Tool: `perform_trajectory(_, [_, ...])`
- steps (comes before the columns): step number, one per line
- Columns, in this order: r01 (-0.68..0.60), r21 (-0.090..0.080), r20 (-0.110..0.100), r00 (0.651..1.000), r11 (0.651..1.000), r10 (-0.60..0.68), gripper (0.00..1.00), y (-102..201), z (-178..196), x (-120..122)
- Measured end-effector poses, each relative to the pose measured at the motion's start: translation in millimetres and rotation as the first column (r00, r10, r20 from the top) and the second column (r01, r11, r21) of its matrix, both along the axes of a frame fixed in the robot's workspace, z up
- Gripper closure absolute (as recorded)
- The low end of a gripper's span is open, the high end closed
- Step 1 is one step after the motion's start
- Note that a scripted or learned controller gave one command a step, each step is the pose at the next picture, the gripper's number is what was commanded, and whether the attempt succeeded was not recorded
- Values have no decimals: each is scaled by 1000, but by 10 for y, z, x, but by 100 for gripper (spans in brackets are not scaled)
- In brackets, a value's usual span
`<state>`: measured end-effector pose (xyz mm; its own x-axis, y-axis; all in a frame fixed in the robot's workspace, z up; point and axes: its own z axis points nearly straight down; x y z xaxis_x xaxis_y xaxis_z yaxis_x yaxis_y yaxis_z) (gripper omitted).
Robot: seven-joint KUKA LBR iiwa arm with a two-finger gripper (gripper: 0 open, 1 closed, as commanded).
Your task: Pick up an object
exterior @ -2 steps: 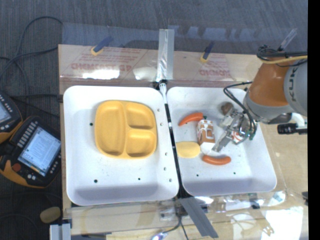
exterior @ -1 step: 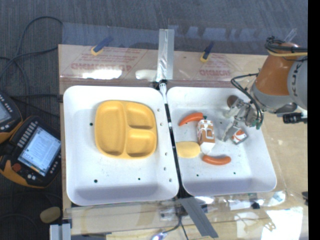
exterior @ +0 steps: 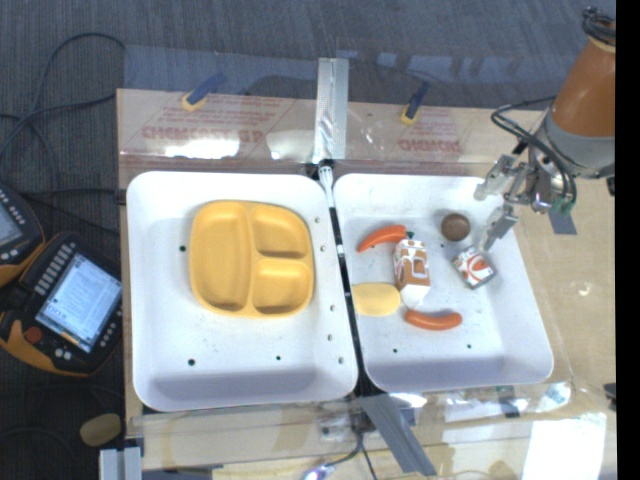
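gripper (exterior: 497, 203) is spread open with nothing in it, hovering just right of the brown ball (exterior: 455, 226), red-white packet (exterior: 474, 267) just below

Six small food items (exterior: 415, 263) lie in right bin (exterior: 520, 353).
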<state>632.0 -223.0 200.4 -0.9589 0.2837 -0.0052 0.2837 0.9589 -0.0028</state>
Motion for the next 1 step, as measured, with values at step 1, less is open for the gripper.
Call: perform_trajectory(1, [36, 4, 2, 999, 999, -36, 0, 8, 576, 240])
